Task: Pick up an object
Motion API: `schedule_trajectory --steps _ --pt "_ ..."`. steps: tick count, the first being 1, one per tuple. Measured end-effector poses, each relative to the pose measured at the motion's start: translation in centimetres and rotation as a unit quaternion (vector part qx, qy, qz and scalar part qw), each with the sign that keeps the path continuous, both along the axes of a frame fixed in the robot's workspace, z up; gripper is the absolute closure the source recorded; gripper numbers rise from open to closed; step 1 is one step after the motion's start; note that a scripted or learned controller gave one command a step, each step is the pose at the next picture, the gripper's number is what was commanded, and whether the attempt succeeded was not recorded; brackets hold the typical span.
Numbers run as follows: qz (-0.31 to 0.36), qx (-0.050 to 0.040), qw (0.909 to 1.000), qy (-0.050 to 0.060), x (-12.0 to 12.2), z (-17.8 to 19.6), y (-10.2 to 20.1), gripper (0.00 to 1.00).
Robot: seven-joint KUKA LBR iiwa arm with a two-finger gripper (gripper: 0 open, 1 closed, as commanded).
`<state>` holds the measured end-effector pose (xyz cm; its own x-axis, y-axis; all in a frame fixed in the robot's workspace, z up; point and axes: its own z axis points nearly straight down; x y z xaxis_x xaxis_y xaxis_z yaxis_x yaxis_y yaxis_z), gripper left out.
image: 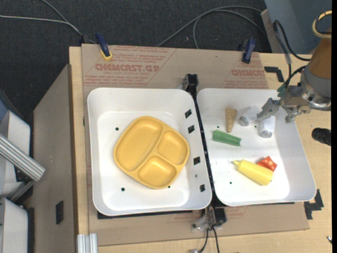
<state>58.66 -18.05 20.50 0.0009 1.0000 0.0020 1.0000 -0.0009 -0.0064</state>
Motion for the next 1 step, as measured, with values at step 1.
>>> schedule_trajectory --steps 1 --pt "0.001 0.0005 1.0000 0.000 0.41 -5.90 0.81 0.00"
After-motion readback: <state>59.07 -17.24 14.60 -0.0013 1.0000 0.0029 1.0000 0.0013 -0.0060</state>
